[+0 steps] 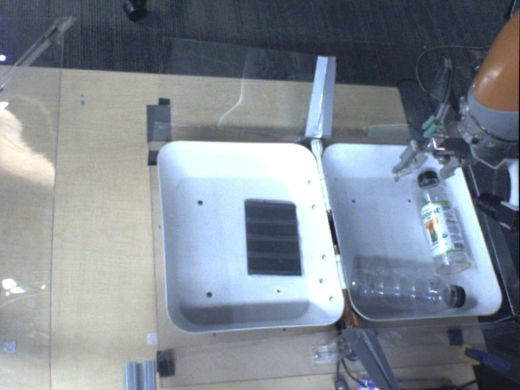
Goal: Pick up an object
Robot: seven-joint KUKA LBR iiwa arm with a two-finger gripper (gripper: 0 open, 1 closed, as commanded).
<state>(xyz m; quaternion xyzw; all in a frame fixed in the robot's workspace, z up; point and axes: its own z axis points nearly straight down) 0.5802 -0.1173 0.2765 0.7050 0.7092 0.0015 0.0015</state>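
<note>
Over the right bin (349, 218), at its far right corner: gripper (424, 158), fingers splayed open, nothing between them. Just below the gripper, inside the same bin along its right wall: clear bottle with dark cap (441, 224) and printed label, lying flat, cap end toward the fingers, close beneath but not clasped. Along that bin's near wall: second clear bottle (406, 287), on its side. Beside the right bin, in the left bin (195, 242): dark ribbed slab (273, 236), flat at centre.
</note>
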